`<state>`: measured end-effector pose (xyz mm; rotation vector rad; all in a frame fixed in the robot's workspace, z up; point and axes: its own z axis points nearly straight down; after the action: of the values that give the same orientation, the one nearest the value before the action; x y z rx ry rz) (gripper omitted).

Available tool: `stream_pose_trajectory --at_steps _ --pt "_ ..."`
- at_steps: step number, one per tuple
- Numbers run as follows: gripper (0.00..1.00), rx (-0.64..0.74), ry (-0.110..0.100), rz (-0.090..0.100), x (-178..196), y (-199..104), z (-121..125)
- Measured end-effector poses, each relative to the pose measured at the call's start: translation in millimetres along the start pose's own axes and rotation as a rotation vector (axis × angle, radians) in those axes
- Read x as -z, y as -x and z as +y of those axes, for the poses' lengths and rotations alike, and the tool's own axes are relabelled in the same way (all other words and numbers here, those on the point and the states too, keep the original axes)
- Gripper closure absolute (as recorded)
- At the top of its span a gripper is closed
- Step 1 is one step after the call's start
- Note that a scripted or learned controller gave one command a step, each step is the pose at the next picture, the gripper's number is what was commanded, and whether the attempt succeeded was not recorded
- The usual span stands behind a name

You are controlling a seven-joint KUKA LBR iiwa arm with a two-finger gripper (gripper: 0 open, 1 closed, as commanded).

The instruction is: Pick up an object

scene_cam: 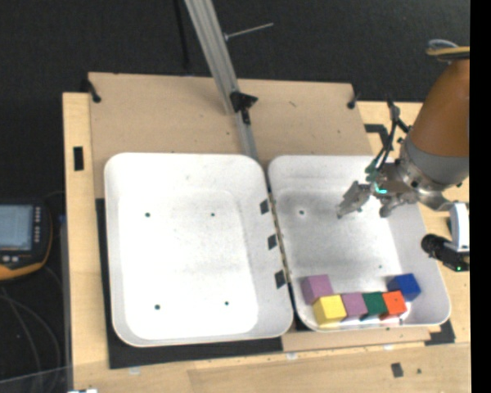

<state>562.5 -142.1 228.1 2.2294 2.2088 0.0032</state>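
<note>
Coloured blocks point(356, 303) untouched, well below gripper point(368, 203); we see jaws spread, holding nothing. Pick not begun.

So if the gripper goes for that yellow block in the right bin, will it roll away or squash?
Probably neither. The yellow block looks like a flat-faced cube, so it should sit still rather than roll, and it appears rigid. It lies tight against a purple block near the bin's wall, so fingers may struggle to fit beside it.

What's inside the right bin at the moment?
Inside the right bin, blocks cluster along the near edge: two purple, yellow, green, orange, blue. The arm covers its far-right corner.
</note>
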Motion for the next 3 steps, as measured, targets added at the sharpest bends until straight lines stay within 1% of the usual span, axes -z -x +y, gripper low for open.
stream_pose_trajectory --at_steps 1,2,3 --pt "0.00 0.000 0.000 0.000 0 0 0" --pt "1.00 -0.002 0.004 -0.001 11 2 1" --pt "1.00 0.018 -0.006 0.003 -19 -83 3"
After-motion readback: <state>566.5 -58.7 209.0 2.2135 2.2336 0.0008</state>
